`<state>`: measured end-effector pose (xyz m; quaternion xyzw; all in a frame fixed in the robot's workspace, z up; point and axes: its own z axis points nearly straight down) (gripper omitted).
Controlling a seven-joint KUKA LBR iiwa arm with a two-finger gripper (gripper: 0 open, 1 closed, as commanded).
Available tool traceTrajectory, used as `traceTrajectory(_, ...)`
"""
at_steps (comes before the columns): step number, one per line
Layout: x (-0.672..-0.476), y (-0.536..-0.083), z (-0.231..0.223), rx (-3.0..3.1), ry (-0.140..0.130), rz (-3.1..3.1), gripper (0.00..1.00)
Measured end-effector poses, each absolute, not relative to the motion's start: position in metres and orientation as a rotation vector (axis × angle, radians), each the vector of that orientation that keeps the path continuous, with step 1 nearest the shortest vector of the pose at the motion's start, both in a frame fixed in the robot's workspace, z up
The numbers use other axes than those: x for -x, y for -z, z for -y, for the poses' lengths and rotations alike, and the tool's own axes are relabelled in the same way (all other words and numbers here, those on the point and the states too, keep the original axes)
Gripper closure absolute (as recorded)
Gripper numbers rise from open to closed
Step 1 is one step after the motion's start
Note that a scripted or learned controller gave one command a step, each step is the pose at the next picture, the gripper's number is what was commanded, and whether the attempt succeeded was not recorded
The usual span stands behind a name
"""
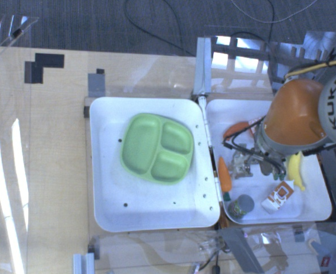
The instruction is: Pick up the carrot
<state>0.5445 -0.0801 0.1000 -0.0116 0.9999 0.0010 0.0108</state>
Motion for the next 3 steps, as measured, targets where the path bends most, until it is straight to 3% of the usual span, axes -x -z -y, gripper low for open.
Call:
traceTrajectory(1,-0.544,-0.100,0.080,0.036,-0.003,-3.120,0.00)
traceTrajectory(2,-0.582,-0.088,0.082,0.140,-0.001,-3.132,0.00)
traceTrajectory(3,-0.587,-0.100,0.081,0.130,-0.004,-3.122,1.00)
